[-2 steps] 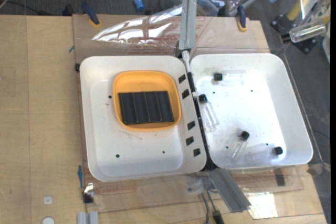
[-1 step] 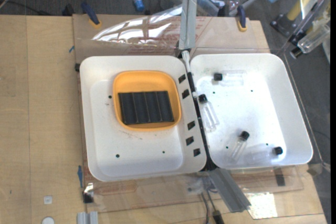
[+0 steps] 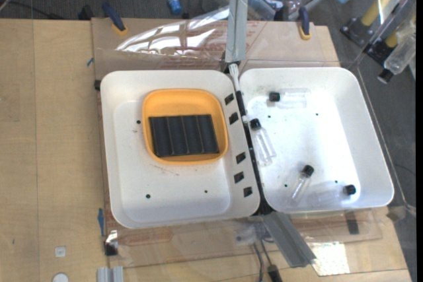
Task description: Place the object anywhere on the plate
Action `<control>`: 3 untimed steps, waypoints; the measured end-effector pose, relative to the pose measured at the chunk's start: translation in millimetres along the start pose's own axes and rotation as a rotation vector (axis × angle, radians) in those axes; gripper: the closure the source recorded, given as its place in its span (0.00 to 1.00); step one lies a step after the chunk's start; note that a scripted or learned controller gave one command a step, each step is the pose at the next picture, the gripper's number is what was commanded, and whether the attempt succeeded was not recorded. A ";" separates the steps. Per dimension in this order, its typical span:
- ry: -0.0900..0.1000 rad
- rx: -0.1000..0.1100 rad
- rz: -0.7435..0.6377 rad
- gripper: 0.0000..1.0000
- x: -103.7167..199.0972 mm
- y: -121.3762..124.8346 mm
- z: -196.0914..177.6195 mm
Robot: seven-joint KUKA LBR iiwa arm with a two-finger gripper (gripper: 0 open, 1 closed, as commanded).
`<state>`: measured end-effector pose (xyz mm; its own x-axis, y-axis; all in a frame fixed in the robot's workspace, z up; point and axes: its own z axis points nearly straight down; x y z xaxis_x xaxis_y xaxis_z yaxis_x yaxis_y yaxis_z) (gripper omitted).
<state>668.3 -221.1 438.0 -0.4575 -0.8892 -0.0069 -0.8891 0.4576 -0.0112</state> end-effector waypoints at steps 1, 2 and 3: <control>-0.001 -0.001 -0.237 1.00 0.1 0.0 0.3; -0.001 -0.001 -0.364 1.00 -0.3 0.1 0.4; -0.002 -0.003 -0.710 1.00 0.1 0.2 1.0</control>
<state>668.1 -221.1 437.0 0.2327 -0.9725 -0.0005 -0.9725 -0.2327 -0.0106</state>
